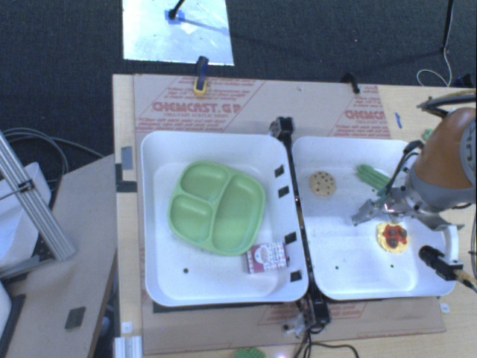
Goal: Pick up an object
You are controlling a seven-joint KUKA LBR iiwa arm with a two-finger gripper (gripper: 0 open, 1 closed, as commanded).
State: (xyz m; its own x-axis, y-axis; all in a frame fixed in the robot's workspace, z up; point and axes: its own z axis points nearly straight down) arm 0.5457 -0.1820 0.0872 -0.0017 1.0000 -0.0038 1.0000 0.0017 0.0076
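Now the gripper [370, 213] hangs low inside the right bin [350, 278].
Whether its fingers are spread cannot be told; a pizza toy [393, 238] lies just beside it.

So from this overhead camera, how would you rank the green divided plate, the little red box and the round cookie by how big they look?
Largest to smallest in the camera view:
1. green divided plate, by far the biggest
2. red box
3. round cookie
The box and cookie look fairly close, though the box covers a bit more area.
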